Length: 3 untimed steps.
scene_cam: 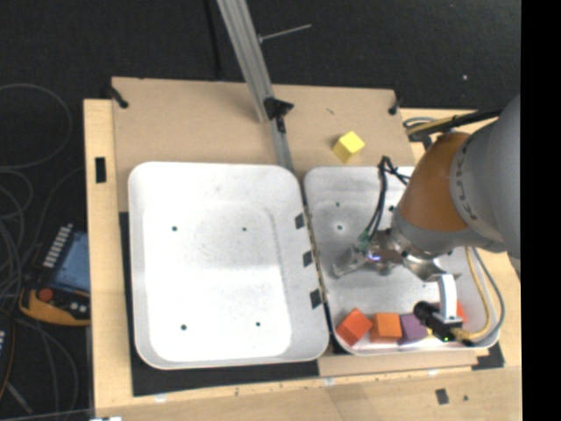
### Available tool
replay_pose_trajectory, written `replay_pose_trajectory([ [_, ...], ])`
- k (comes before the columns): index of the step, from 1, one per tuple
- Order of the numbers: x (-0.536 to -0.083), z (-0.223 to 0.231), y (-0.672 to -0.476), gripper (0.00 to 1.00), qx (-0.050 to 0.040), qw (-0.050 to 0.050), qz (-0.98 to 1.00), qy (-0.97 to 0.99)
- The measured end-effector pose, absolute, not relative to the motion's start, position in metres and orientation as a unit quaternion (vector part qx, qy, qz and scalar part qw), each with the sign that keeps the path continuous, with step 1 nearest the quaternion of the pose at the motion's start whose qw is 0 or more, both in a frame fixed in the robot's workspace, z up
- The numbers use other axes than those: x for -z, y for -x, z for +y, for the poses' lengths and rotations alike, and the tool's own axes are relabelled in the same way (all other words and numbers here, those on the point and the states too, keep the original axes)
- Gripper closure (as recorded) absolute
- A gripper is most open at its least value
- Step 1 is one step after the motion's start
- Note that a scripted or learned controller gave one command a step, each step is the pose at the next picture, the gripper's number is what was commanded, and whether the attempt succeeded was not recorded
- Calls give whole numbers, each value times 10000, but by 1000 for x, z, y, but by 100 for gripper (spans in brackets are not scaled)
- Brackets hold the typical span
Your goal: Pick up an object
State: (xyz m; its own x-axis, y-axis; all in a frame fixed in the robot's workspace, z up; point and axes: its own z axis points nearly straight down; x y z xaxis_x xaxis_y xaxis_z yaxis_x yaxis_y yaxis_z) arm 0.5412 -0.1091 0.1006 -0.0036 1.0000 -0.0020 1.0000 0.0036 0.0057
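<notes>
Along the near wall of the right bin (337,200) lie three blocks in a row: an orange-red one (355,325), an orange one (387,325) and a purple one (412,326). A yellow cube (349,145) rests on the bench board behind that bin. My gripper (351,261) is low over the middle of the right bin, fingers pointing left, well above the row of blocks. The arm's grey body and orange band cover the bin's right part. Nothing shows between the fingers.
The left bin (219,261) lies beside the right one, joined by black clips. A slanted metal pole (250,46) rises from the back of the board. Cables and a handheld pendant (61,279) lie off the bench at left.
</notes>
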Motion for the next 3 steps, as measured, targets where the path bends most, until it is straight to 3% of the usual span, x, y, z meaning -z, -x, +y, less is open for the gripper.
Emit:
replay_pose_trajectory([
  [1,-257,-154,-565,0,-22,51,7093,-7049],
  [2,-167,-91,-526,0,17,-40,7098,-7044],
  [3,-252,-137,-500,0,-18,51,7058,-7084],
])
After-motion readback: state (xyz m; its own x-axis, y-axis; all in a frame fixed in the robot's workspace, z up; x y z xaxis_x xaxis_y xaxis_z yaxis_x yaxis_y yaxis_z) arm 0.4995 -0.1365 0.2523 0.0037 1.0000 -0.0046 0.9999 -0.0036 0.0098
